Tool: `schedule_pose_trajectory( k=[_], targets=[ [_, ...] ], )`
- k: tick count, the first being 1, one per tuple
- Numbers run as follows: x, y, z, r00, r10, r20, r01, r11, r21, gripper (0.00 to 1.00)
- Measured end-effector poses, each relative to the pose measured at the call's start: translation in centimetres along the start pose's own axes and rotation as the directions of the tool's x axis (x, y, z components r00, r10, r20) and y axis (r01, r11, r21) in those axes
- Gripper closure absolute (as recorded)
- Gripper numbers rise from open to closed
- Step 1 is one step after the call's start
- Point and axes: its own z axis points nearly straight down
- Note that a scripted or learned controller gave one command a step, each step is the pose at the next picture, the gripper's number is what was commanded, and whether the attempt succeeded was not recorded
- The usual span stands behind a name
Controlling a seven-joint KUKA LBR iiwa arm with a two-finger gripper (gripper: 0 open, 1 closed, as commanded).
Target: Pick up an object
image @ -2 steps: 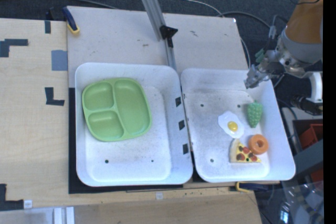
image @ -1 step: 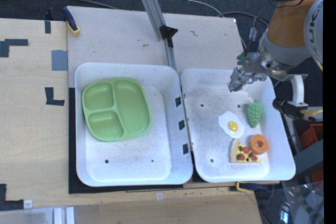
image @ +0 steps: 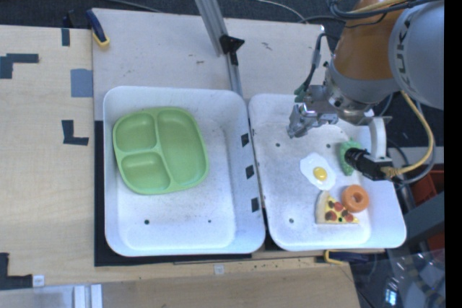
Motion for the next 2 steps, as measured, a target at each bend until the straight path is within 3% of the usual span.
schedule_pose_trajectory(
  k=[2],
  targets=[
    [10.5,-4.0,1.9,1.000,0.001,0.001,-0.001,1.000,0.002,1.00]
  ],
)
